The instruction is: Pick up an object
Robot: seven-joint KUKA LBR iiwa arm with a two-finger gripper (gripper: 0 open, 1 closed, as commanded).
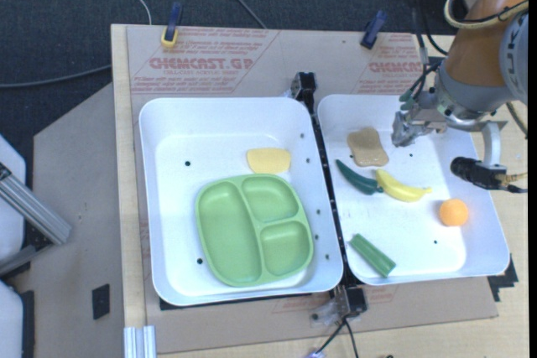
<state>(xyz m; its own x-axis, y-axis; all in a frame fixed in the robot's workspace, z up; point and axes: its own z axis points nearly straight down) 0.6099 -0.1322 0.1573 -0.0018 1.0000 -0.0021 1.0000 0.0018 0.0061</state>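
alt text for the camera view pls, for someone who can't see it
A grey robot arm's gripper hovers beside a tan bread slice in the right bin, which also holds a banana and an orange. The left bin holds a green divided tray.

Two white bins sit side by side on the worktop (201, 54): the left bin (159, 180) holds a green divided tray (252, 229) at lower centre of the frame, with a pale yellow piece (268, 160) just above it. The right bin (478, 256) holds a tan slice (367, 147), a dark green pepper-like piece (357, 179) touching a yellow banana (401, 187), an orange ball (454, 213) and a green block (372, 255). At the upper right of the frame the arm's hand (406, 132) hangs just right of the tan slice, with nothing visible between its tips.
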